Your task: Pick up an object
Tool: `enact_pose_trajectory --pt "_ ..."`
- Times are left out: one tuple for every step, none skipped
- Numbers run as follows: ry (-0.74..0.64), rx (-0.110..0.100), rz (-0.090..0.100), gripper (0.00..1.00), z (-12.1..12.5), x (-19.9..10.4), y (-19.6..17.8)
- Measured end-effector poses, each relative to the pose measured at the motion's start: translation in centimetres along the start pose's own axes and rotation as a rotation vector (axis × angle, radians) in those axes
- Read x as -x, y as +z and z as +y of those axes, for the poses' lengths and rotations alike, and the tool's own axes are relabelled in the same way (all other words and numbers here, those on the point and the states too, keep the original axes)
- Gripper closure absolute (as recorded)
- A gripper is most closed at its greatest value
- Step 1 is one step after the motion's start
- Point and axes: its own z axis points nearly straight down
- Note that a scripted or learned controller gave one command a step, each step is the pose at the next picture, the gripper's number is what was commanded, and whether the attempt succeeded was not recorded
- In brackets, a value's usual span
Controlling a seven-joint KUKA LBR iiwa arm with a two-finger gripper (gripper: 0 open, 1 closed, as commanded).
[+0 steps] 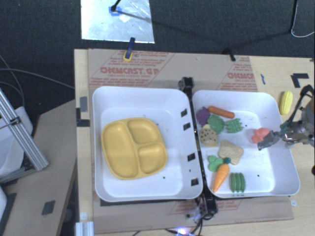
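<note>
Camera view, metallic end effector (269,140) beside lumpy pink toy (260,134), grip state unclear, glossy yellow divided plate (134,147), tapered orange carrot (221,176).

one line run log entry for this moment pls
gripper: right white bin, beside pink toy | held: nothing visible | yellow divided tray: left bin

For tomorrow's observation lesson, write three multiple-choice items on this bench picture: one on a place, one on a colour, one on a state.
1. Where does the divided plate lie?
A. left bin
B. right bin
C. on the floor

2. What colour is the divided plate?
A. blue
B. yellow
C. red

3. How does the carrot rest?
A. lying in the right bin
B. standing on the plate
C. hanging over the left bin's rim

Answers: 1 A, it sits inside the left bin. 2 B, its surface is plainly yellow. 3 A, it lies flat on the floor of the right bin, beside the green pods.
</note>
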Motion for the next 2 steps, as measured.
enact_pose_trajectory --pt "-0.006 -0.004 0.006 0.00 0.9 -7.4 12.4" --pt "-0.013 0.016 0.003 0.00 7.4 -15.9 1.3"
